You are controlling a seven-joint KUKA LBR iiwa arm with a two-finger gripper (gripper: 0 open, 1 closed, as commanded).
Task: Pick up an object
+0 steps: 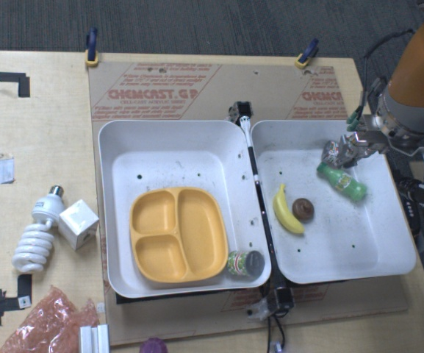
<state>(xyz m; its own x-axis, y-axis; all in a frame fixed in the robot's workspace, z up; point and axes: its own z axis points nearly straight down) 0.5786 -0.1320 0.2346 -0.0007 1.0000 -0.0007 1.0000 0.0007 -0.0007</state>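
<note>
Dark carpet lies beyond the far edge of the bench [42, 145], which carries two white bins side by side. We see the arm [421, 65] reaching over the right edge of the right bin [388, 252], its gripper [346, 151] low near that bin's far right corner, right at the cap end of a green bottle [342, 181]. We cannot tell whether its fingers are parted or closed, nor whether they have the bottle between them; they look to be touching or just above its end.

By our reading, the step in hand is the approach or the grasp itself on the bottle. The next move calls for a firm closure on it and a straight lift, and a round, slanted bottle may roll or slip out.

By size we count: one left bin [116, 197] holding one yellow divided plate [178, 234] and one small can [242, 264] at its near right corner. The right bin holds three things: one bottle, one banana [286, 212] near its middle, and one small brown round object [303, 209] touching the banana. On the bench, left of the bins, lie one spiral light bulb [35, 234] and one white cube [78, 223].
</note>
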